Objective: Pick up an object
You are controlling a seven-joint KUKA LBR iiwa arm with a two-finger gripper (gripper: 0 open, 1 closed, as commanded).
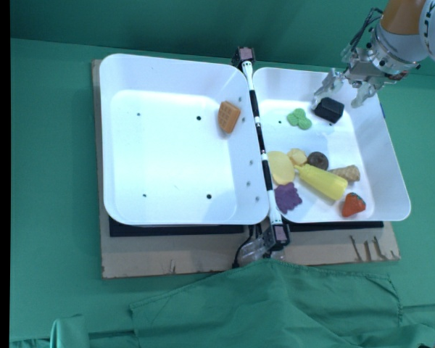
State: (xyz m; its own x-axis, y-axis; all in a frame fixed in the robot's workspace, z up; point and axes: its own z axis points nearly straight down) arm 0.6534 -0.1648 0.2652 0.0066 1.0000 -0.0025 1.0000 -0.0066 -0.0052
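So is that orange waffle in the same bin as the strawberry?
No, the waffle lies alone in the left bin; the strawberry is in the right bin.

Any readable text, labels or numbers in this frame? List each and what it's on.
None readable.
Both white bins and the toy food, such as the waffle and strawberry, bear no print.
The black block under the gripper shows no label.
The cardboard under the bins is plain.

Arm (420, 6) cut off at top-right edge; green cloth (275, 307) cut off at bottom.
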